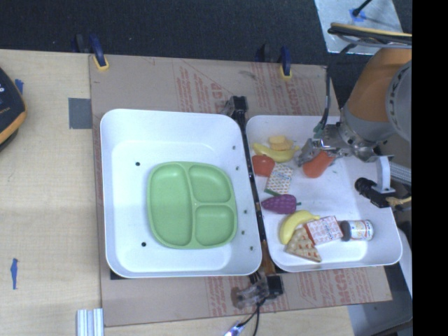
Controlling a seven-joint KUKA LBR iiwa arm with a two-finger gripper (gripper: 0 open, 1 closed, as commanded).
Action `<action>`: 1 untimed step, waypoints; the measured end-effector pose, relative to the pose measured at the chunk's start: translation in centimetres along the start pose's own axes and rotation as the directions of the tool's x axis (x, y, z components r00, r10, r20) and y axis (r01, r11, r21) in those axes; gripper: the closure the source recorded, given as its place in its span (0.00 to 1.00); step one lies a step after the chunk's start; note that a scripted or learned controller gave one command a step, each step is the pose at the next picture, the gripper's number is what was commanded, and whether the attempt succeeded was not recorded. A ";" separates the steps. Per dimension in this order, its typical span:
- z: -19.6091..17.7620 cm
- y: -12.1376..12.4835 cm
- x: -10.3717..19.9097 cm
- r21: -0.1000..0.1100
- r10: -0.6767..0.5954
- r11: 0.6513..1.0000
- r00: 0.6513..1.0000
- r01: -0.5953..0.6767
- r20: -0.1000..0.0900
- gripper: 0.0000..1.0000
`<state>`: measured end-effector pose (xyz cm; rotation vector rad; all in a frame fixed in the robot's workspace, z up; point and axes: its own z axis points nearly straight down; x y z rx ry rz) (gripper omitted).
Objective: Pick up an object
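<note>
Pale wooden bench (49, 208) under clamped brown cardboard sheet (175, 82), dark carpet floor (175, 9) beyond.

We see the gripper (313, 152) low in the right bin (378, 257), touching a red-orange toy (318, 165); a green plate (191, 204) fills the left bin (126, 138).

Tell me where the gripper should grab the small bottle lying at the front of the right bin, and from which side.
Grip the bottle across its round body near the middle, coming straight down from above. It lies on its side, long axis running left to right, so the jaws should close front to back. Its left end touches the red-and-white packet, so stay toward the free right half.
</note>
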<state>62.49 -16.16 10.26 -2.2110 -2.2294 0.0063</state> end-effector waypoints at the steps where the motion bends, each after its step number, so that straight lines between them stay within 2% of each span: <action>1: -9.0 -3.6 8.6 -0.002 0.002 1.000 1.000 -0.002 -0.002 1.00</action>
